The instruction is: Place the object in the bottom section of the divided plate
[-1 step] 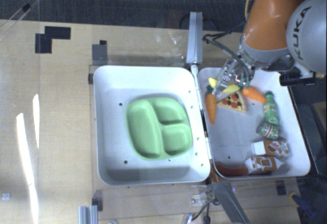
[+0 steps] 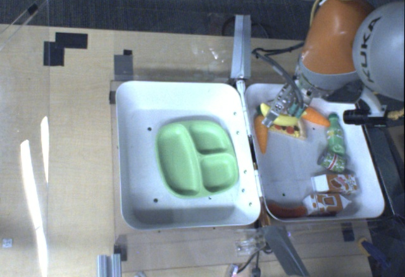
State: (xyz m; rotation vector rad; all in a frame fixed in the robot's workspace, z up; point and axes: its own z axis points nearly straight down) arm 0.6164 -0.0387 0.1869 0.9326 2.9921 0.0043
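I see the green divided plate [image 2: 197, 157] in the left bin [image 2: 133, 206], all three sections bare, one long section on its left, two smaller ones on the right. Task object unclear to me; the toy food is all in the right bin [image 2: 373, 206]: orange carrot [image 2: 261, 133] against the left wall, another carrot [image 2: 314, 117] near the top, a yellow piece [image 2: 286, 121] over a red one [image 2: 291, 131], green bottle [image 2: 335, 137], a small can [image 2: 331, 161], two cartons [image 2: 335, 192] at the bottom. My hand [image 2: 276, 114] sits low over the yellow piece at the right bin's upper left. I cannot tell whether the hand is open or closed, or gripping anything. Both bins sit side by side on the table [image 2: 63, 162].
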